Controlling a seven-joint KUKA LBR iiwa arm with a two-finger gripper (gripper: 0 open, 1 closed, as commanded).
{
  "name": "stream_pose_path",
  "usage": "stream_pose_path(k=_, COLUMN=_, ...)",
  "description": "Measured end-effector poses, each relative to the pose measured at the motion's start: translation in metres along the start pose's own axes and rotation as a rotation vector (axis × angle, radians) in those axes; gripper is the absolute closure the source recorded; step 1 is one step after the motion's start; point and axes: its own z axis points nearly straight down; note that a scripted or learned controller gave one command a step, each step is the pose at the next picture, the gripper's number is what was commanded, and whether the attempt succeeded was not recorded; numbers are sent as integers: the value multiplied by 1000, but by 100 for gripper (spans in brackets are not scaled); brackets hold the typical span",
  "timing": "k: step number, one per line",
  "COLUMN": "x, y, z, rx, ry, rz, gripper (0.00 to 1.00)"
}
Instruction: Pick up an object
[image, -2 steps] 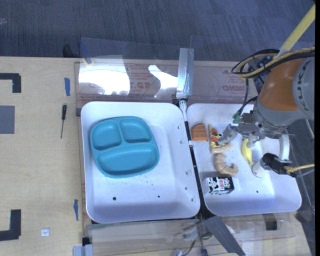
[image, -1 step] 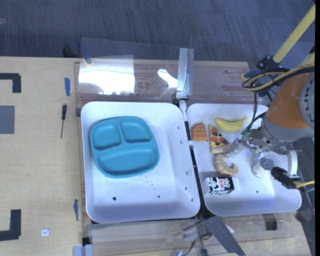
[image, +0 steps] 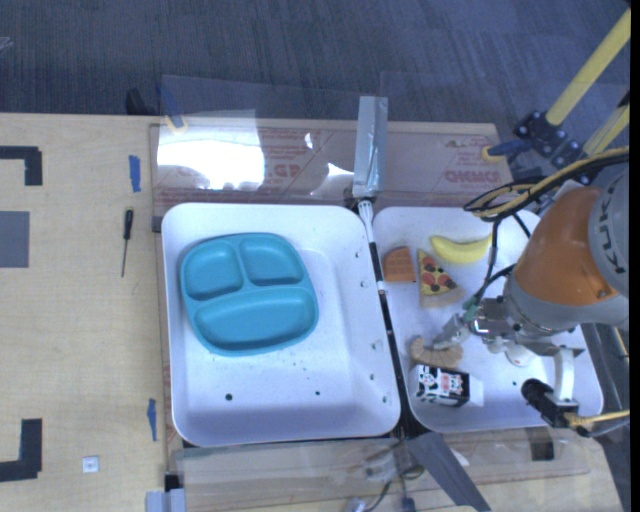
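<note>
Arm: the grey arm with its orange band (image: 570, 262) reaches in from the right and bends down over the right-hand shallow white bin (image: 505, 225), which puts its wrist above the cluster of small items there.
Claw: the two-finger gripper (image: 458, 330) sits low among the items, just above the tan biscuit-like piece (image: 436, 351); whether it is open, closed or gripping anything cannot be told from this slanted view.
Likely target: judging by the claw's position, the tan piece is the candidate object; it lies near the bin's left wall, close to the divider between the bins.
Other pickable items: a yellow toy banana (image: 460, 248), a toy pizza slice with red dots (image: 435, 275) and a brown wedge-shaped toy (image: 399, 265) lie together toward the far end of the same bin, well apart from the claw.
Black-and-white packet: a small box with a black and white printed face (image: 442, 385) lies toward the near end of the bin, just beside the tan piece; its print is too small to read.
Left bin: the left white bin (image: 340, 400) holds a blue three-compartment plastic plate (image: 249, 292), lying flat, far from the arm.
Readable writing: red lettering shows through the clear panel (image: 300, 165) behind the bins, reversed and blurred, not legible.
</note>
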Motion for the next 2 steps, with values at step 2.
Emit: stream_pose_path(k=2, x=-3, y=115, z=-10, rx=2, ry=-1, rz=106, gripper=0)
